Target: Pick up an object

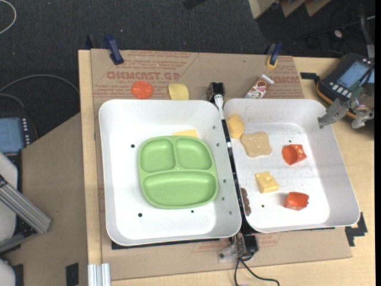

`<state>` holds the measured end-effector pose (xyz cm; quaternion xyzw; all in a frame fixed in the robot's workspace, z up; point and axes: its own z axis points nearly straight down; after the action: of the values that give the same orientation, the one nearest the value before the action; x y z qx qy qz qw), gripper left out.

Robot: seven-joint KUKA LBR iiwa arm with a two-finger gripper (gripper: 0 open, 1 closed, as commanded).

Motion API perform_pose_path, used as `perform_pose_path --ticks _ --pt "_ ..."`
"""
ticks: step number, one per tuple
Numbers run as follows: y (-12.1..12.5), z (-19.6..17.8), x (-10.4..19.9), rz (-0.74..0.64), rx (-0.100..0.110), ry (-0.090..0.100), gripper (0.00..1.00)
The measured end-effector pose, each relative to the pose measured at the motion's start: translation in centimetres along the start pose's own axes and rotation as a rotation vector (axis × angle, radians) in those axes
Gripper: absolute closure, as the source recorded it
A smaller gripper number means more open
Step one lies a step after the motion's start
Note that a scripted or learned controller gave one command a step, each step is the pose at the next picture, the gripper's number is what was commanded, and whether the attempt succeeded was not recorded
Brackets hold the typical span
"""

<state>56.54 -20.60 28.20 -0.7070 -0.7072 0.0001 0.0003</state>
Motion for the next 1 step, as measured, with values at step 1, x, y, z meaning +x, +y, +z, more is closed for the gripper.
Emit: perform_pose_path --ticks 1 --pt "1.90 12.51 1.25 -0.003 0.009 0.004 0.00"
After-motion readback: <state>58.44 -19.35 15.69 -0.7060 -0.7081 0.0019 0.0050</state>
